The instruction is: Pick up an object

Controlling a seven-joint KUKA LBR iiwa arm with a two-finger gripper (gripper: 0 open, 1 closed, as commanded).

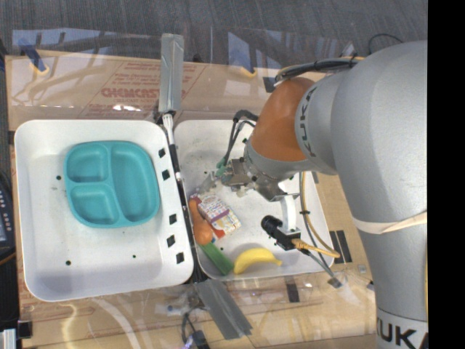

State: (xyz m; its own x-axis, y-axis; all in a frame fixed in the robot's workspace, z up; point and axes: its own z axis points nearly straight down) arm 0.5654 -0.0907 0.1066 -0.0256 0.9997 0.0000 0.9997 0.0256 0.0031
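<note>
- Looking down at a slant on a brown cardboard-covered counter [87,86] that carries two shallow white plastic bins side by side.
- Left white bin [36,253]: holds a teal plastic plate with three compartments [112,182], lying flat toward the bin's upper half, apart from the walls.
- Right white bin [190,138]: holds the small objects, all gathered along its left and lower parts.
- Small white snack packet with red and blue print [219,215] lies near the bin's middle, tilted.
- Orange carrot-shaped toy [201,227] lies just left of the packet, close to the divider wall between the bins.
- Green elongated piece [216,257] lies just below the carrot, slanting toward the lower right.
- Yellow toy banana [255,259] lies near the bin's lower wall, just right of the green piece.
- Grey arm with an orange band [283,122] comes in from the right and covers much of the right bin's upper right.
- The hand [234,173] is low inside the right bin, just above the snack packet; its metal parts are small and cluttered, so whether it is clenched or released cannot be told.
- Nothing can be seen gripped in the hand; packet, carrot, green piece and banana all rest on the bin floor.
</note>
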